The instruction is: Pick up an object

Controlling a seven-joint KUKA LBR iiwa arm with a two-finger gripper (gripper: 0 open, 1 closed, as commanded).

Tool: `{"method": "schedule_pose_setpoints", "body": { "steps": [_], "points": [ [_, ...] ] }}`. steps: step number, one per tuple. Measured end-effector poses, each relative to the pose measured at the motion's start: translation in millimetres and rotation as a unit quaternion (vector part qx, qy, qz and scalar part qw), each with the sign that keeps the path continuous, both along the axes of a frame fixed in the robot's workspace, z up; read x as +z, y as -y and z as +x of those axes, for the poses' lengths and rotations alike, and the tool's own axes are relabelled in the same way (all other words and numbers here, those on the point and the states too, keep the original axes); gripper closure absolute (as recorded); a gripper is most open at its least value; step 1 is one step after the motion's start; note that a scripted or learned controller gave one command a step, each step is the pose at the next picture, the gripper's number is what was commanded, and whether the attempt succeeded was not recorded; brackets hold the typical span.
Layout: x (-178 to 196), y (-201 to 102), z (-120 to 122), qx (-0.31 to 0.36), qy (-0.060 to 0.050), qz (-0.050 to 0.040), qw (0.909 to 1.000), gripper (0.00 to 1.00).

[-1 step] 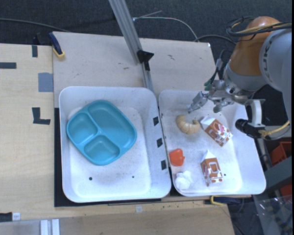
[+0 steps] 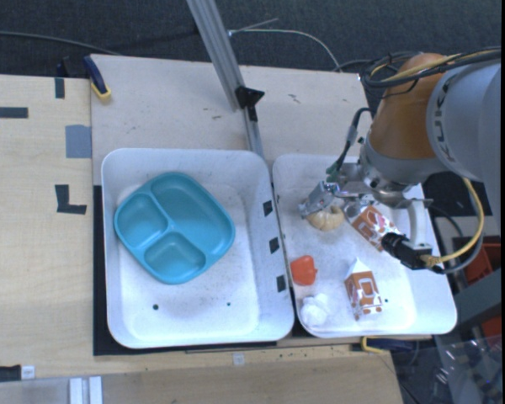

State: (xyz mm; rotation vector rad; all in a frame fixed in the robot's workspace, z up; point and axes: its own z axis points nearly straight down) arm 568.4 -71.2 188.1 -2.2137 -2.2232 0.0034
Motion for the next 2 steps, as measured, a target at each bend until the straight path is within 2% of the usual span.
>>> {"method": "schedule_pose_setpoints", "body": {
  "steps": [1, 2],
  "points": [
    [0, -68, -82, 0.001, -0.002, 0.0008, 1.0, 0.0],
    [0, -18, -81, -0.004, 0.001, -0.0018, 1.0, 0.0]
  ]
}}
